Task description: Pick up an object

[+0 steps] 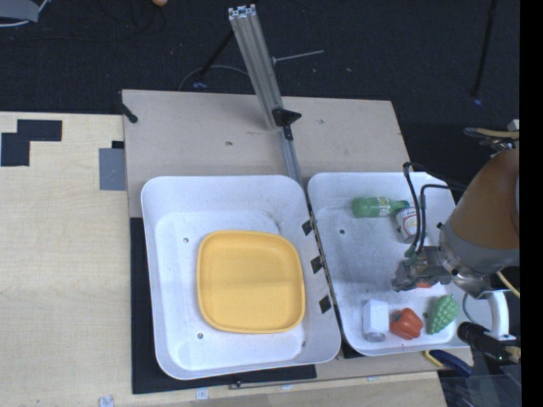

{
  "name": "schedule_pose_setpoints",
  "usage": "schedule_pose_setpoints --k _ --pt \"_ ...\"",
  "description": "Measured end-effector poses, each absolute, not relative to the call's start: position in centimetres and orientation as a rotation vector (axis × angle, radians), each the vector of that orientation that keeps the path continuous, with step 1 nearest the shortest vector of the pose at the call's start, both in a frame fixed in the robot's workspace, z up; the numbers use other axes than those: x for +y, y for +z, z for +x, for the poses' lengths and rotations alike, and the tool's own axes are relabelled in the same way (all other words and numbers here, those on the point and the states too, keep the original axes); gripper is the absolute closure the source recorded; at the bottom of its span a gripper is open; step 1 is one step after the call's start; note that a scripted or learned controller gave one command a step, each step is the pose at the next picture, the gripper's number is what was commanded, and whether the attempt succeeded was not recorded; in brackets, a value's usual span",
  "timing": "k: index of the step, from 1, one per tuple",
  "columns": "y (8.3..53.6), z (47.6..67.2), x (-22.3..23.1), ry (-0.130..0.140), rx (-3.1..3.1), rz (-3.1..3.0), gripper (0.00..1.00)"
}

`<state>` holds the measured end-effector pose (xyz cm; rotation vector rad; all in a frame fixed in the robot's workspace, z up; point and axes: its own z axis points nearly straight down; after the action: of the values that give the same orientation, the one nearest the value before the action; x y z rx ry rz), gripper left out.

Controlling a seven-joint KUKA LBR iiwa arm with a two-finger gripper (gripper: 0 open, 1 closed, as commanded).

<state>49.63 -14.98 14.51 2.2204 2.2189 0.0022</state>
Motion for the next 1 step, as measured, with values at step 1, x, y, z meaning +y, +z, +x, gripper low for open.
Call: schedule_pose_setpoints --k 1 --pt "18.99 50.23 -15.55 0.003 2.218 2.220 1.00"
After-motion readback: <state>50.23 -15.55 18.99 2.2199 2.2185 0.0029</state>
